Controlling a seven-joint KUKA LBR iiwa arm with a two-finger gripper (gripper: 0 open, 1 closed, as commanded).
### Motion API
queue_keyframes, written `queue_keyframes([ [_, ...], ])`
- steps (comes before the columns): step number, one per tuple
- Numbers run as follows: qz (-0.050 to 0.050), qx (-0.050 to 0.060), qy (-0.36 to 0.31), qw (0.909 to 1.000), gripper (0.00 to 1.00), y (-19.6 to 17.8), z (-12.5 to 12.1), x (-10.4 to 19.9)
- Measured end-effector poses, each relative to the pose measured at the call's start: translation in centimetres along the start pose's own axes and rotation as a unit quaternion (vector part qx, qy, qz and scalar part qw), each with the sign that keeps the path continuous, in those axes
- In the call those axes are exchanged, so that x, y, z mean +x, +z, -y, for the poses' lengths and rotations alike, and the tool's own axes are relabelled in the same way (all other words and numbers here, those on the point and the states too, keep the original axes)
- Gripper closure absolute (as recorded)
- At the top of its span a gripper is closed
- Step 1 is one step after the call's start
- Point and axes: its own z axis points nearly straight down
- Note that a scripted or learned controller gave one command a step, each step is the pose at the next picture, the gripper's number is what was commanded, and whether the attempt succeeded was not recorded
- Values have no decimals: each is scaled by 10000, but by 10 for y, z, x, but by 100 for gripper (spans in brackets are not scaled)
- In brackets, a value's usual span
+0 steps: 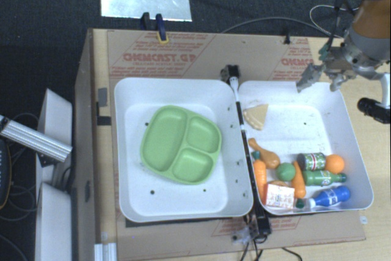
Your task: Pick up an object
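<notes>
While the tool (320,77) hangs spread above the right bin (342,125), dark carpet (43,21) surrounds the bench (183,55).

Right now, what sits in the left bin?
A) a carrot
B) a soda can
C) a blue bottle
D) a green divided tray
D: the green tray lies alone in the left bin, while the bottle, carrot and can lie in the right bin.
</notes>
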Motion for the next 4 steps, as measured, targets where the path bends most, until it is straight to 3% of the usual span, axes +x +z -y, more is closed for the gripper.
queue_keyframes([
  [1,-5,28,15,10000,0,118,-16,-39],
  [2,-1,15,15,10000,0,165,61,-58],
  [3,-3,15,18,10000,0,165,140,-50],
  [4,2,-14,12,10000,100,154,138,-50],
])
